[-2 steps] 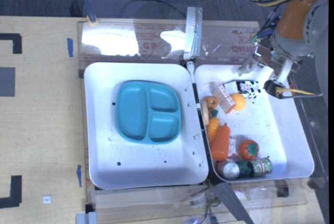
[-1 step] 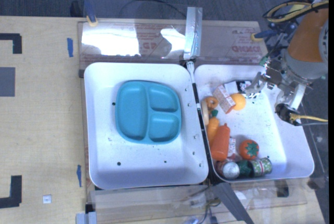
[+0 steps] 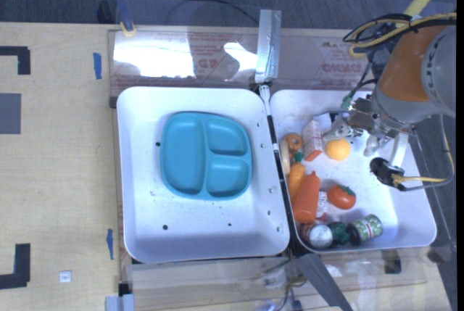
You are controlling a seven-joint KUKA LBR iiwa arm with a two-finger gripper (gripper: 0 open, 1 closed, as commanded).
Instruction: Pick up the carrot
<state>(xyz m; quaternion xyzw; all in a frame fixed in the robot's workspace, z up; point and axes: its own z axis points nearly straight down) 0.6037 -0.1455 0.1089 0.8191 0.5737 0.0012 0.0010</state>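
The slim orange plastic carrot (image 3: 296, 177) lies lower left of the claw (image 3: 346, 130), long axis near vertical; claw's state: cannot tell.

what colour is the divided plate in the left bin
Light blue; the divided plate shows best in the camera view.

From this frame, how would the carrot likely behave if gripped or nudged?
The carrot looks like smooth moulded plastic: probably stiff, light, maybe slippery. Its rounded taper might roll, though the bin wall and orange bottle beside it likely check that.
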